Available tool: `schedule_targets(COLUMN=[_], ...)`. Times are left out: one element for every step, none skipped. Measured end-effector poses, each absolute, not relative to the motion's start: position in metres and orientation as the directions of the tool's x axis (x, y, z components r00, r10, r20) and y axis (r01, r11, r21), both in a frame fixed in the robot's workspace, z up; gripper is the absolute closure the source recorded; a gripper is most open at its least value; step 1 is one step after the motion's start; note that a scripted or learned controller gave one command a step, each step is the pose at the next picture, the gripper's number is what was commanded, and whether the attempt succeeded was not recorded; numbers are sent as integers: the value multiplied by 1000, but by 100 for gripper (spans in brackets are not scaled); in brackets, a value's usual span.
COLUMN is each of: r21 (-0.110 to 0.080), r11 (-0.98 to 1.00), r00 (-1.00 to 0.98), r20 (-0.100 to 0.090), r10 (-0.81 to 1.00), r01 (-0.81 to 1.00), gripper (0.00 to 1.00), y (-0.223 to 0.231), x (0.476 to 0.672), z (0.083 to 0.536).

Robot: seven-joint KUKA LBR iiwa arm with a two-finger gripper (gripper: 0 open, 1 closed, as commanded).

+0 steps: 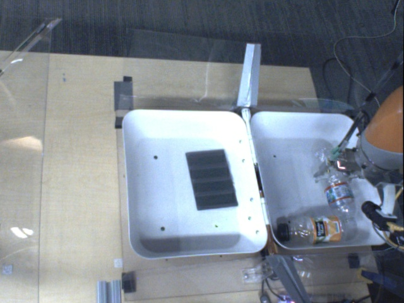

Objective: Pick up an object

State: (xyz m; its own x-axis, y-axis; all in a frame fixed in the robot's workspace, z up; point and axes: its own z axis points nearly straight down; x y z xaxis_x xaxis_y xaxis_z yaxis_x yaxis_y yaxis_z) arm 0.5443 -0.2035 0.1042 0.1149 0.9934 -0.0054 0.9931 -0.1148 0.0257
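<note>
Clear plastic is what we are after: two bottles lie in the right bin (278, 128). Our pincer (339, 164) hangs low in that bin, near its right side. Just under the pincer, almost touching it, is a small bottle (339, 195) with a pale label. A bit further below and to the left lies a bigger bottle (314, 229) with a dark cap and an orange label, flat on its side.

We cannot tell how the pincer stands; it is small, shiny and blurry here. We see nothing lifted up by it. Both bottles look like they rest on the bin floor.

So we think the job is only partly done. The arm (386, 131) has reached the bin and is close to the small bottle. The grab and the lift are left to do. The small bottle seems the one to go for, since it is closest.

Far off to the pincer's left, the left bin (145, 169) holds a dark pad (211, 179).
</note>
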Motion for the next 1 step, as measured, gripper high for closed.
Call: schedule_targets(r21=[6], r11=[-69], r00=[69], r20=[0], r10=[998], r01=[998], gripper=[100], y=[-163], x=[572], z=[174])
